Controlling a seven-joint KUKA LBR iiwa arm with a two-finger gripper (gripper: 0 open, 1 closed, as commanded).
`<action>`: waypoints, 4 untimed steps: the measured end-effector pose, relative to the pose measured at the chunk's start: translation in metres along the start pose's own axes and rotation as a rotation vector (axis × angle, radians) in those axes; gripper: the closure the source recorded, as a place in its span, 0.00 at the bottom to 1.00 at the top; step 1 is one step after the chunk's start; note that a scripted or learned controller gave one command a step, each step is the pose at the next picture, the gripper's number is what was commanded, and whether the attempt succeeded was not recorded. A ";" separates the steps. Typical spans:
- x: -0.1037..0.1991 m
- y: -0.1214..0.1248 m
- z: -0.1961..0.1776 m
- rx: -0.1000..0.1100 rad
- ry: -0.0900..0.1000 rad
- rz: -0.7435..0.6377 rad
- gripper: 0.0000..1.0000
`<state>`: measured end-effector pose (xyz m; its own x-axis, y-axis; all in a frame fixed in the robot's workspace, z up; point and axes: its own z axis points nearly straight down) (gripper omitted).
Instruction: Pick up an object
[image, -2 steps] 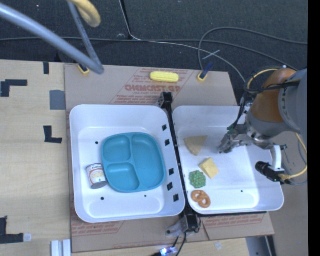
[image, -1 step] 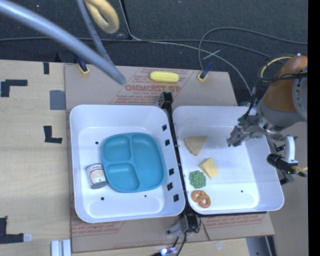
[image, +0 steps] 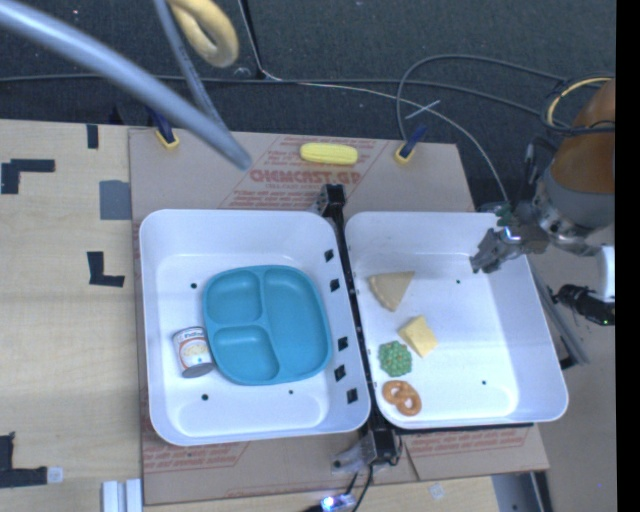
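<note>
Camera view: end effector hangs over the right bin's upper right rim, its grip state cannot be told; that bin holds a cheese wedge, yellow block, green piece and pretzel, all well apart from it; left bin holds a blue tray with a small can beside it.

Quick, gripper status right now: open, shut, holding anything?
Gripper: at the right bin's far right rim, nothing seen held; open or shut cannot be told.
</note>
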<state>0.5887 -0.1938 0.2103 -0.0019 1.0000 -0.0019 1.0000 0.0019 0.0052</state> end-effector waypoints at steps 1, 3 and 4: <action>0.000 0.001 -0.013 0.004 0.001 0.000 1.00; 0.117 -0.006 -0.027 0.006 0.003 -0.005 1.00; 0.175 -0.009 -0.015 0.007 0.002 -0.004 1.00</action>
<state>0.5793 -0.0184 0.2249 -0.0060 1.0000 0.0005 1.0000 0.0060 -0.0016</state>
